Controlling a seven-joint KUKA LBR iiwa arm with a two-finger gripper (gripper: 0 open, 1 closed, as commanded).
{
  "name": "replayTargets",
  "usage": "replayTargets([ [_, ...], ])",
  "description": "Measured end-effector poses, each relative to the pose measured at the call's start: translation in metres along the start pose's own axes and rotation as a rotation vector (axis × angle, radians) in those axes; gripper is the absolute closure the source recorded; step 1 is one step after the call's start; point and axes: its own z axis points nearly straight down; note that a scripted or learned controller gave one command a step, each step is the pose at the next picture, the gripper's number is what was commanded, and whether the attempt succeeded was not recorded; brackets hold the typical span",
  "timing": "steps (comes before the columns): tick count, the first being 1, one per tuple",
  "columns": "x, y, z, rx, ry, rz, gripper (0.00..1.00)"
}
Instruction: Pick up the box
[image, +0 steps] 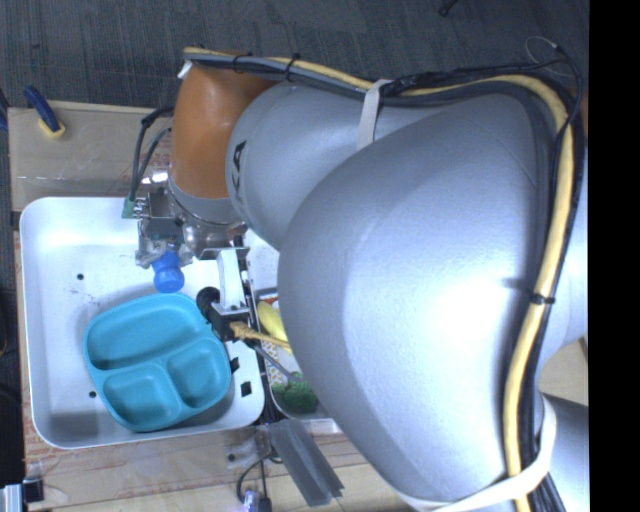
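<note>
Trouble could come from the small blue ball (167, 277). It sits right at the tip of my pincer (160, 250), touching it or very close. If I shut now, I think I would catch the ball, or knock it away, and not get the box at all.

I am not sure which thing is the box. My best guess is the blue tray (155, 370) with three parts. It lies flat in the left bin (60, 250), just beside the ball and a bit away from my pincer. My big grey arm (420, 300) covers most of the other bin, so the box could be under there. I cannot tell.

The tray could also be hard to lift. It looks wide, low and smooth, with a round rim. I think my pincer could slip off the rim, or the tray could tip and fall back.

A yellow thing (272, 322) and a green thing (297, 393) lie past the bin wall, near my arm. I could bump them.

I cannot tell how wide my pincer is open. I cannot tell if it holds the ball.
</note>
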Motion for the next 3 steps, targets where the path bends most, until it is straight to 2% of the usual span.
replayTargets([
  [1,-0.020,-0.021,-0.033,0.001,0.000,0.083,1.00],
  [2,0.053,-0.029,0.098,-0.001,0.001,-0.036,1.00],
  [3,0.053,0.014,0.031,0.000,0.000,0.044,1.00],
])
